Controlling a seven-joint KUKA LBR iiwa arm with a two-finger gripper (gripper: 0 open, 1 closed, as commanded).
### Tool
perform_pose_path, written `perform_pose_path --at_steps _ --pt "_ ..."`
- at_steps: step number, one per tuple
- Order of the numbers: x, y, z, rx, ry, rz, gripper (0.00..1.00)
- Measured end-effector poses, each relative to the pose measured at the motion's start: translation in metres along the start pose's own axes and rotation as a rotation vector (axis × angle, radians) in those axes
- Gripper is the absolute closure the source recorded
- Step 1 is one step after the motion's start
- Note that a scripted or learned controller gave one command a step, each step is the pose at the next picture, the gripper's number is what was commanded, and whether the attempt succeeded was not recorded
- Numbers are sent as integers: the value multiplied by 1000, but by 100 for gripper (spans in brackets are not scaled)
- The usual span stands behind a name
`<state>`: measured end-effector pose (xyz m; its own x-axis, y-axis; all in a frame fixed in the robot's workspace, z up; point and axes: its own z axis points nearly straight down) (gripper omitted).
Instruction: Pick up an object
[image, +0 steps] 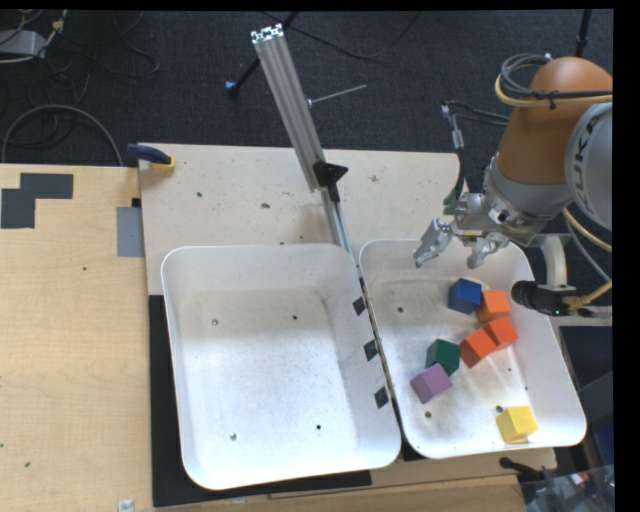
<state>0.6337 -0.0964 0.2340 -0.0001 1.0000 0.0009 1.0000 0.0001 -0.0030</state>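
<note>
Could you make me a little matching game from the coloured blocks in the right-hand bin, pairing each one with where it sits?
Things:
1. blue block
2. yellow block
3. purple block
4. green block

Places:
A. alone near the bin's front right corner
B. nearest the gripper, toward the back of the bin
C. at the left of the cluster, touching the green block's front side
D. between the purple block and an orange block

Pairs: 1-B, 2-A, 3-C, 4-D
</note>
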Motion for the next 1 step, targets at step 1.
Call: perform_pose_path --at_steps 1 --pt "-43 -88 -98 -8 -3 5 0"
